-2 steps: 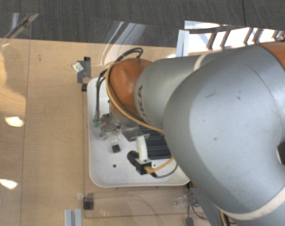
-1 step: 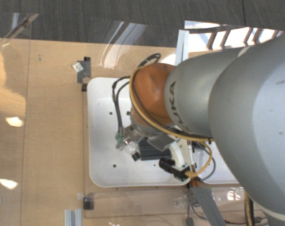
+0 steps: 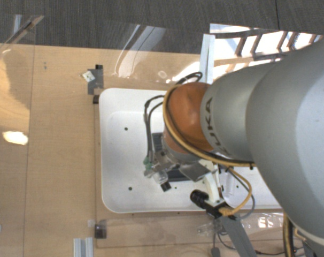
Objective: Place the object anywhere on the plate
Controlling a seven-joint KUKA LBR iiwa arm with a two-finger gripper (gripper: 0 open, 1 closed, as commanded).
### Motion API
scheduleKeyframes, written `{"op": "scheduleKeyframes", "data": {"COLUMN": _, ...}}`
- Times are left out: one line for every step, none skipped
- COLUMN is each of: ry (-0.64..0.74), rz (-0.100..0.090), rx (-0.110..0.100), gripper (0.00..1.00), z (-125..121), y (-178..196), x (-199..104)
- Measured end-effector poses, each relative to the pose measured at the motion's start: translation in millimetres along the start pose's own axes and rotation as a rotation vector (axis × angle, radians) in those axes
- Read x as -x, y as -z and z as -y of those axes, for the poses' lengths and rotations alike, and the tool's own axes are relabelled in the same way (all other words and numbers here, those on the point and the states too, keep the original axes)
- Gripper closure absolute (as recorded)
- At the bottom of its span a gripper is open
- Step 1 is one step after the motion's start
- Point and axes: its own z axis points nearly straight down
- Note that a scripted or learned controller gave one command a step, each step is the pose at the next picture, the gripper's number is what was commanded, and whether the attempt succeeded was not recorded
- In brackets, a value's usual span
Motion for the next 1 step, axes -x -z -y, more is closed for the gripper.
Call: {"op": "scheduleKeyframes", "data": {"ry": 0.211, "rz": 0.001, "rx": 0.006, "gripper": 1.0, "z": -11.6, "y": 90.6, "x": -30.9}}
